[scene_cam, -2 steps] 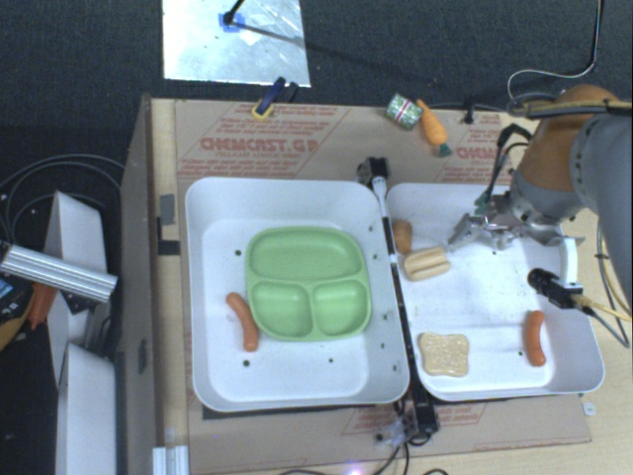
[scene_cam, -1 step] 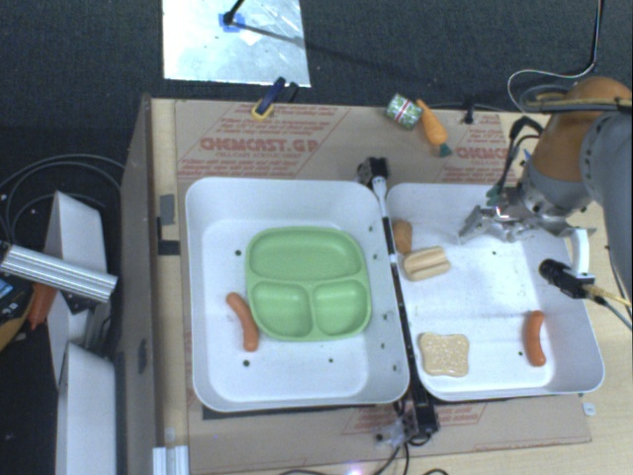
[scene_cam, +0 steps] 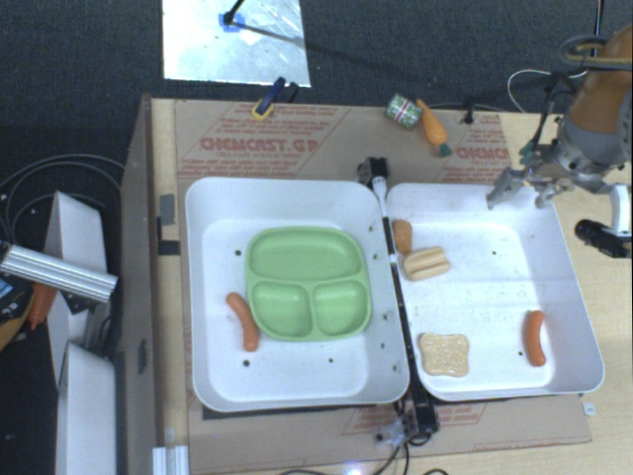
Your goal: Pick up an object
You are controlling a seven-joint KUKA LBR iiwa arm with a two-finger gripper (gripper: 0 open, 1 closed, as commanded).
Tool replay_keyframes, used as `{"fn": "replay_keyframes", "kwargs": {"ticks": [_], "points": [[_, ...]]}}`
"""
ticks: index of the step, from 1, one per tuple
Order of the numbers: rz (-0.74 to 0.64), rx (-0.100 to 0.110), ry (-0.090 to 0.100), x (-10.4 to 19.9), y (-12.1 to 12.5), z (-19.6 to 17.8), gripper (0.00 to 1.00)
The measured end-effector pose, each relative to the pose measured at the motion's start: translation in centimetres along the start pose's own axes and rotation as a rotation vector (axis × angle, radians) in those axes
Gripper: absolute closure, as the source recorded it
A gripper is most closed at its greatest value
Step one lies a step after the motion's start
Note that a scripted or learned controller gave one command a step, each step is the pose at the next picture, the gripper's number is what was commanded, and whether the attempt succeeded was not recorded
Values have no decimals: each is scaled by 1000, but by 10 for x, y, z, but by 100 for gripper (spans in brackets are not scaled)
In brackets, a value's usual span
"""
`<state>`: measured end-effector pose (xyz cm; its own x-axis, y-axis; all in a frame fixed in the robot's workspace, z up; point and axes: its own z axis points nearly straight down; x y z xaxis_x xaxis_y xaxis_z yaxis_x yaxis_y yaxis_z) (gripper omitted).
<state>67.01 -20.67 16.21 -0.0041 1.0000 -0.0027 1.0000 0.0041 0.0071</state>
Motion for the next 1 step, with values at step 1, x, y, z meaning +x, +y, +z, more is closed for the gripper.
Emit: {"fn": "replay_keyframes", "kwargs": {"ticks": [1], "points": [[-1,6,4,62,-24,37,0]]}}
